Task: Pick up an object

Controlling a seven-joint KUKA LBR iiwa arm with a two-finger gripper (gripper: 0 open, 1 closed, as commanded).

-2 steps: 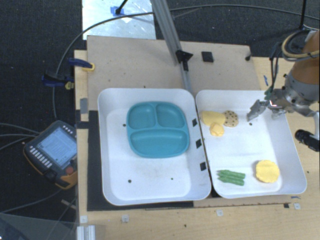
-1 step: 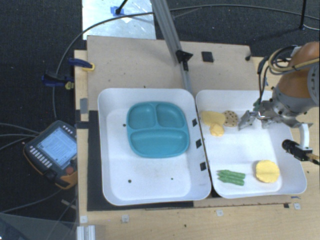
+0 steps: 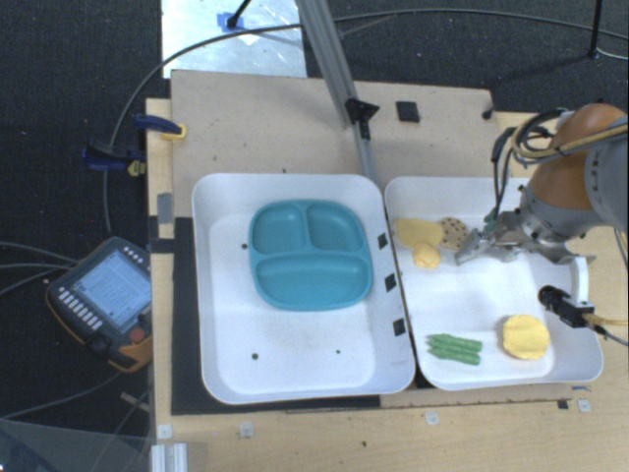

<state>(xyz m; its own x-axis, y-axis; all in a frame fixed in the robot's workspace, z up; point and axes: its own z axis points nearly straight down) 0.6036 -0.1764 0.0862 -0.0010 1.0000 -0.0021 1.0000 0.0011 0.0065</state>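
Teal plastic, a three-compartment plate lay in the left bin and took no part in the coming move. At the shared wall, the right bin held every candidate. Just past that wall lay a pale yellow piece, long axis running roughly nine to three, with a smaller yellow lump touching it at its five o'clock. A speckled tan disc sat just beside the piece at three o'clock.

The gripper hung low at four o'clock from that disc, so the disc lay at about ten o'clock from the fingertips, the nearest thing to them. Whether the fingers were spread or closed could not be told; nothing was seen between them.

Green beans lay well apart at six o'clock from the gripper, long axis nearly nine to three, with open floor around them. The yellow round sat near the bin's four-o'clock corner, close to the rim.
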